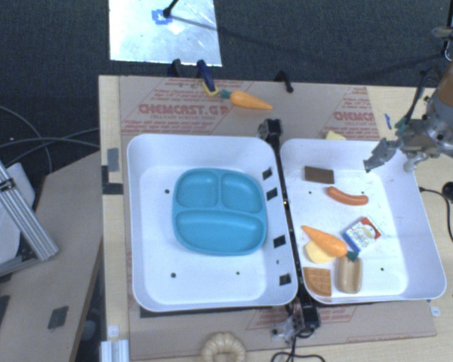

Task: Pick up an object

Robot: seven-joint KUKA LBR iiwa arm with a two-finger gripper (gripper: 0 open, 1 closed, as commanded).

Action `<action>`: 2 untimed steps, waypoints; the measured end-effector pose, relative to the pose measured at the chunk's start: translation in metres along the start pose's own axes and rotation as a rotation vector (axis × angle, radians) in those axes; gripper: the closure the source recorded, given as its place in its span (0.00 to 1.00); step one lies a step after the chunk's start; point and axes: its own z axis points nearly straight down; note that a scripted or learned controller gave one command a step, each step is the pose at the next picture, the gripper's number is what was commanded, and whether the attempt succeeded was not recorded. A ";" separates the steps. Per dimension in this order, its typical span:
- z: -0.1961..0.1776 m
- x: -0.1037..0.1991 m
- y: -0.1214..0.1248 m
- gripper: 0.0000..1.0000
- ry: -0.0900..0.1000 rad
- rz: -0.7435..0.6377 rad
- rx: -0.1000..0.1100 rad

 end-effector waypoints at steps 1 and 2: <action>-0.008 0.001 0.002 0.00 -0.002 -0.003 -0.013; 0.053 0.001 0.000 0.00 -0.002 -0.001 -0.010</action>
